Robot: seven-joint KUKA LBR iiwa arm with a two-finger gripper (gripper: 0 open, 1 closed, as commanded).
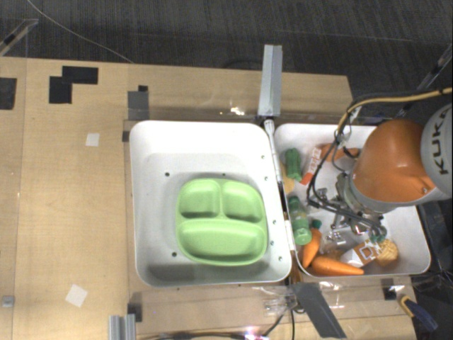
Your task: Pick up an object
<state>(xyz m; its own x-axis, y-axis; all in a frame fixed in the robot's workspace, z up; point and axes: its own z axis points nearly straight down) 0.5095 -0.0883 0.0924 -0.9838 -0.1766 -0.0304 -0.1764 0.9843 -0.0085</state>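
**binwatcher:** Green divided tray [221, 222] is parked mid left bin [152, 190], with bare white floor left all around it, widest toward the far rim.

**kuka_fan:** Right bin [417, 250] is packed though. Orange carrot [337, 265] is laid along the near wall, long axis left-right, tip pointed left. Gripper [348, 227] is hung just above it; whether it's apart or together can't be told.

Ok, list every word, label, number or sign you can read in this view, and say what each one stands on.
No text can be read.
Grey arm link: pale marks, cut off at the edge, too blurred to read.
Packet in the right bin: orange and white print, too small to read.
Small tag below the wrist: dark square, unreadable.
Green tray in the left bin: no markings.
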